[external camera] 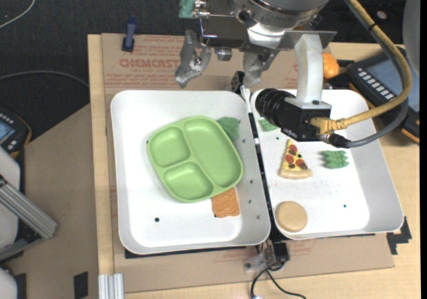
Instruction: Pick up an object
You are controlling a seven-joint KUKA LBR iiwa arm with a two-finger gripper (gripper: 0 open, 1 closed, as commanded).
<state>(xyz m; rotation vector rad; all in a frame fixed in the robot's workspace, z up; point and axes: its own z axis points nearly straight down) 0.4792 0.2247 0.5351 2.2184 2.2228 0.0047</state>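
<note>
1. Hanging above the far edge of the bench, the grey arm's two-finger gripper (pixel 217 67) sits over the cardboard just behind the left white bin (pixel 133 157), with nothing between its metal fingers (pixel 190 64), which stand apart.
2. A light green, three-compartment plastic plate (pixel 193 157) lies in the middle of the left bin, tilted relative to the bin's edges.
3. An orange rectangular piece (pixel 226 204) pokes out from under the plate's near edge, and a small green leafy piece (pixel 230 126) shows at its far right corner.
4. In the right white bin (pixel 373 211), a toy pizza slice (pixel 294 161) lies near the centre, with a small dark green leafy item (pixel 334 159) just to its right.
5. A round tan cookie-like disc (pixel 291 217) rests near the front edge of the right bin.
6. A black cylindrical device with a yellow cable (pixel 293 117) overhangs the far part of the right bin, apart from the gripper.
</note>
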